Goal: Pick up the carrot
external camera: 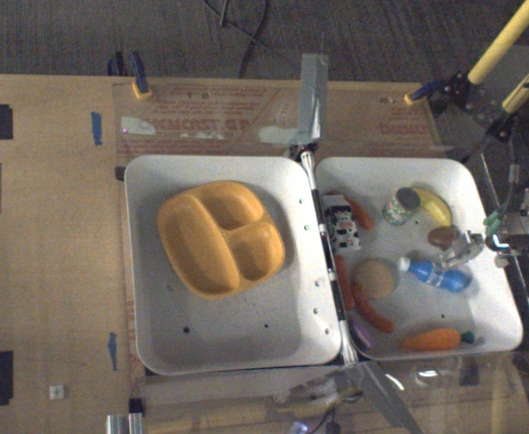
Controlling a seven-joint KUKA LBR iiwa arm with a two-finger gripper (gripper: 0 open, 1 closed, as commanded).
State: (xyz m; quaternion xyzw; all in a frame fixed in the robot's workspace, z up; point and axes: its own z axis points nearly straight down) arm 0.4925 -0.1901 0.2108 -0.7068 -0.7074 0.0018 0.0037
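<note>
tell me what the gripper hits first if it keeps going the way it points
Probably the blue bottle: the gripper points left and slightly down over the right bin, with the bottle just beyond its tip. Its height is unclear, so it might pass above.

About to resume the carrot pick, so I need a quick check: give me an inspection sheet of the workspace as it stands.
Surface: wooden bench bearing left bin and right bin.
Job's things: carrot lying flat near the right bin's front edge, untouched.
Clutter: yellow divided plate in the left bin; in the right bin a blue bottle, banana, brown ball, small can, orange sausage-like pieces.
Grippers: gripper over the right bin, above the bottle; finger state unclear.
Cables: black cables on the floor behind the bench.
Surroundings: carpet, blue clamps, tape.
</note>
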